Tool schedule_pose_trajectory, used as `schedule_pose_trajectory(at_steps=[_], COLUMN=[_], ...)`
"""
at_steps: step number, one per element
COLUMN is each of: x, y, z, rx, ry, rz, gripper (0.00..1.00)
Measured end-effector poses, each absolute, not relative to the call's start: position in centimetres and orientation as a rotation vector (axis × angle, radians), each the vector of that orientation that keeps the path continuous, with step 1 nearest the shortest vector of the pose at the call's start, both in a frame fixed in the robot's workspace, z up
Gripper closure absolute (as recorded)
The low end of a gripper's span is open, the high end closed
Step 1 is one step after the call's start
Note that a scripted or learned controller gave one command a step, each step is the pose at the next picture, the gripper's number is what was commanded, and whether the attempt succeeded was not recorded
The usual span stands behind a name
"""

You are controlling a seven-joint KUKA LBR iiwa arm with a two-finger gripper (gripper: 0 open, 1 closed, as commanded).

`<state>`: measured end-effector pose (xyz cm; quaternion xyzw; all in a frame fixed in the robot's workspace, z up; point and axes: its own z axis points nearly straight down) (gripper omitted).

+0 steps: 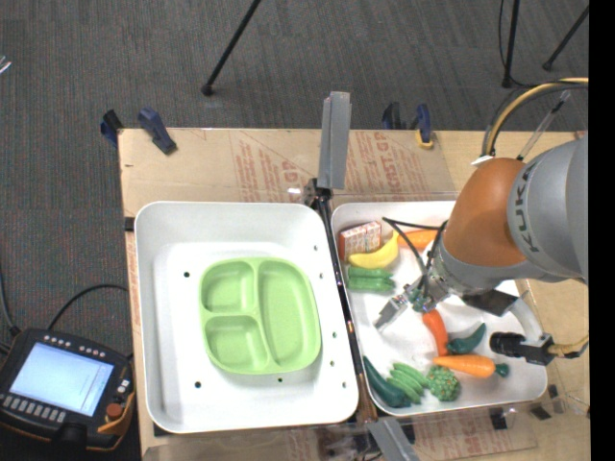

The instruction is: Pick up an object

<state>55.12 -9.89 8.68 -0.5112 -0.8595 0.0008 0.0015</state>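
Grey arm (pixel 557 209), orange band, black lettering, possibly "KUKA", small metallic claw (pixel 399 307)

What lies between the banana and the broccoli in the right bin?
In the camera view, between the banana and the broccoli lie green pods, the gripper and bare bin floor.

Arm (pixel 538 214): "KUKA" in dark letters on grey casing next to orange band, running vertically, partly cut by curve of casing.
Cardboard (pixel 279 166) on bench: red printed lettering, upside down, repeated in several patches; reads roughly "CUSTOM" or similar, not reliably legible.
Pendant (pixel 62 382): lit screen, content too small to read.
Carton (pixel 360 238) in right bin: print unreadable.
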Motion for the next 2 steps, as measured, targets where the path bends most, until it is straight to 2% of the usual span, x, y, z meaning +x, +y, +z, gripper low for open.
schedule_pose_trajectory(at_steps=[1, 2], x=[64.4, 58.2], y=[-9.0, -13.4], z=[9.0, 8.7], rx=[-1.649, -1.735], ry=[-2.673, -2.614], rz=[0.000, 0.003], gripper=[0.00, 0.00])
